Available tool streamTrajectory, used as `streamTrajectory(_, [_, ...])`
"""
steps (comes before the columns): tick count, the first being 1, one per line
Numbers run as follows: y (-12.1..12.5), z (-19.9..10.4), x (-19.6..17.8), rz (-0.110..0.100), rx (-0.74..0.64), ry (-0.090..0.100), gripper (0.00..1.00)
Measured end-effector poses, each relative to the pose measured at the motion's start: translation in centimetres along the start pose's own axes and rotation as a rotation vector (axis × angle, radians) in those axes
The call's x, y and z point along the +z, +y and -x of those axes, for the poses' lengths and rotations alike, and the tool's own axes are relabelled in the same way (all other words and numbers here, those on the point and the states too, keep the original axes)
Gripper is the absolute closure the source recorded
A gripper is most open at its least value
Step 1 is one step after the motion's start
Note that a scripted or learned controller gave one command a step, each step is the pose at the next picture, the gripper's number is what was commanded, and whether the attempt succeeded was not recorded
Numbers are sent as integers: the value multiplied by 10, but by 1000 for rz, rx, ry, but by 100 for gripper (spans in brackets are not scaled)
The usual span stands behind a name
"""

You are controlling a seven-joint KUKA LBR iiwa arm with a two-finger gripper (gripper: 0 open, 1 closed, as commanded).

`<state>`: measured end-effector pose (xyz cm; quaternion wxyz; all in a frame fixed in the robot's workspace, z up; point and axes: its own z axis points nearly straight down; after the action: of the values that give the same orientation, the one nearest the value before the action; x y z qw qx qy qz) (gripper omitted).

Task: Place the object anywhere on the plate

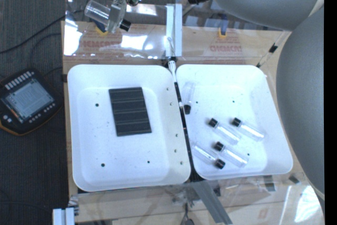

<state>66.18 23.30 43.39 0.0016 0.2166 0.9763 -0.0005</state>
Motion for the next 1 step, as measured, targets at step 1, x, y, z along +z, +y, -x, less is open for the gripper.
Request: streamTrajectory(1, [-17, -35, -1, 0, -128, 1, 100])
